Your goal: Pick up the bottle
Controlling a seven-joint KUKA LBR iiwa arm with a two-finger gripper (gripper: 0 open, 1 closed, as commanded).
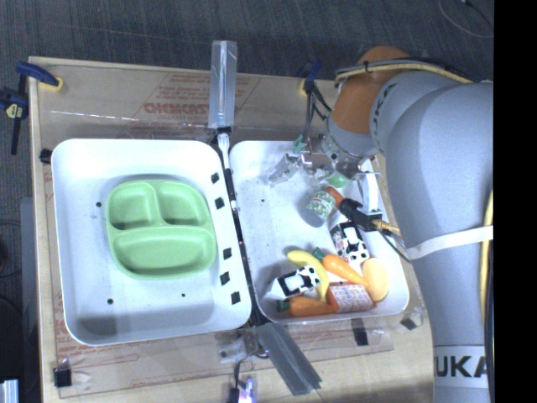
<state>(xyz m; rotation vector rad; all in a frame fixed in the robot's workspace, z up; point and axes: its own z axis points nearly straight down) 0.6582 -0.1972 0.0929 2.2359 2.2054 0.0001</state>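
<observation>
My gripper (289, 164): over the upper part of the right bin (252, 250), near its back wall, reaching in from the right; my fingers look spread apart with nothing between them.
Bottle (320, 204): clear, with a green label, lying tilted on the right bin's floor just below and right of my fingers, apart from them; an orange cap end (335, 194) shows at its upper right.
My arm (419, 166): grey, with the orange band (361, 99) above the wrist, covering the right bin's right side.
Right bin clutter: a banana (306, 263), a carrot (344, 267), a second carrot (306, 306), a black-and-white cow toy (295, 283), a cow-patterned carton (351, 242), a red box (348, 296) and a yellow fruit (377, 280), all heaped in the near right corner, well below the bottle.
Left bin (75, 300): holds a green divided tray (159, 227) lying flat near its middle.
Divider: black clips (226, 254) run along the rims where the two bins meet.
</observation>
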